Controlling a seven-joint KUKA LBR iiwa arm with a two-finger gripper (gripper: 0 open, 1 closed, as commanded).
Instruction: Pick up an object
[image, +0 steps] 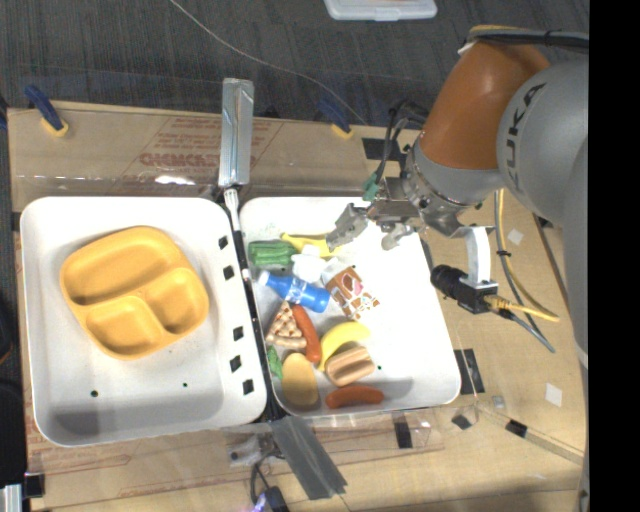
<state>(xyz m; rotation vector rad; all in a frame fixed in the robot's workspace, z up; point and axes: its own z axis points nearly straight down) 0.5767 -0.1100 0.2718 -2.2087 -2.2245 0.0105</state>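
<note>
The claw (365, 226) was seen over the back part of the right shallow white bin (425, 330), hanging from the grey arm with the orange band (480, 95) that reached in from the right. Its two fingers (345, 224) appeared spread, with nothing seen between them; whether the tips touched the bin floor could not be told.

The objects lay in front of and to the left of the claw, heaped along the left side of that bin. Just beside the left fingertip a thin yellow banana-like piece (305, 241) was noted, and left of that a green toy vegetable (268, 254). Nearer the front of the claw lay a blue and white plastic bottle (300, 290) and a small patterned brown and white carton (350, 290). Further forward were an orange carrot-like piece (309, 336), a triangular pizza slice toy (285, 326), a yellow rounded fruit (345, 335), a hot-dog bun toy (350, 364) and a red sausage (354, 397).

Well to the left of the claw, the left white bin (60, 410) held a yellow divided plastic tray (135, 290). Both bins rested on the worktop (120, 140).
</note>
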